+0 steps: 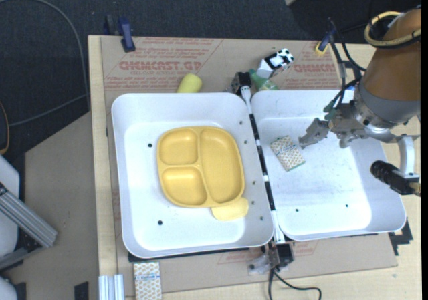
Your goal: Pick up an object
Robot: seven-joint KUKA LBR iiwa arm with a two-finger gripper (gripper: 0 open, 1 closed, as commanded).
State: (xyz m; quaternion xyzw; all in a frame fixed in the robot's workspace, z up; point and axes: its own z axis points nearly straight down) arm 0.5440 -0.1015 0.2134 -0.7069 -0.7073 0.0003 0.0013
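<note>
— What takes up the most room?

— The left bin (134, 178), with a yellow divided plate (200, 165) in its middle and a pale yellow piece (231, 210) touching the plate's near edge.

— And the right bin (334, 218)?

— One small patterned packet (287, 153) lies near its left wall, with bare floor around it.

— The gripper (321, 131)?

— It hangs over the right bin, just right of the packet. Whether its jaws are open I cannot tell; nothing shows between them.

— Anything behind?

— A yellow object (190, 83) and a black-and-white item (277, 60) sit on the cardboard beyond the bins.
</note>
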